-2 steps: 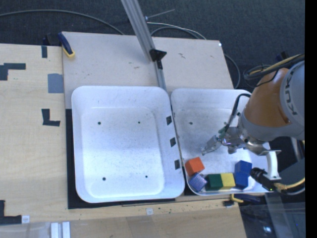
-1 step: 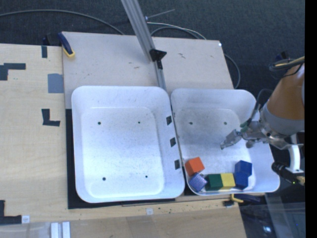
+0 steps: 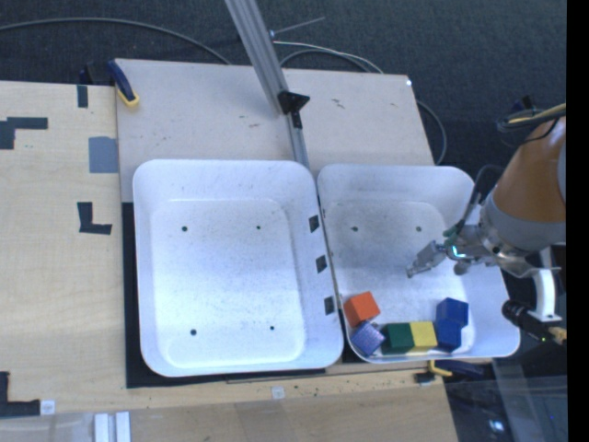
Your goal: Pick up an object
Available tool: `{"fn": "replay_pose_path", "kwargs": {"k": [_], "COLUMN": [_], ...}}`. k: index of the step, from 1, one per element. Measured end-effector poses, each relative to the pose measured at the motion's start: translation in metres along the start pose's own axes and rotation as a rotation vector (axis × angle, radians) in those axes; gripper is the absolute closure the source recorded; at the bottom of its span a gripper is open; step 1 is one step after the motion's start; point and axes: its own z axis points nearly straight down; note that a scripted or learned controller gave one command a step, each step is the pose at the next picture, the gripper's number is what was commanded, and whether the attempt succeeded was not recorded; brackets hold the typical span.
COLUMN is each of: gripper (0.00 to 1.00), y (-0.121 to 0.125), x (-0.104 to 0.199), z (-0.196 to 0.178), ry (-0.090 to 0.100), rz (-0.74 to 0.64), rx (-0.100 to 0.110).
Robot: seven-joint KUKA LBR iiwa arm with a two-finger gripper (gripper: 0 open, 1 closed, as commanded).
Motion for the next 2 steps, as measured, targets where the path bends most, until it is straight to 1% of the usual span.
{"fn": "replay_pose_path", "kwargs": {"k": [1,2], "gripper": [0.00,0.00], "y": [-0.011,0.042], "x": [0.068,0.071], "z": [0.066,0.062], "ry": [0.000,-0.001], "rz": [-0.003,-0.003], "rx": [-0.001,-0.003]}}
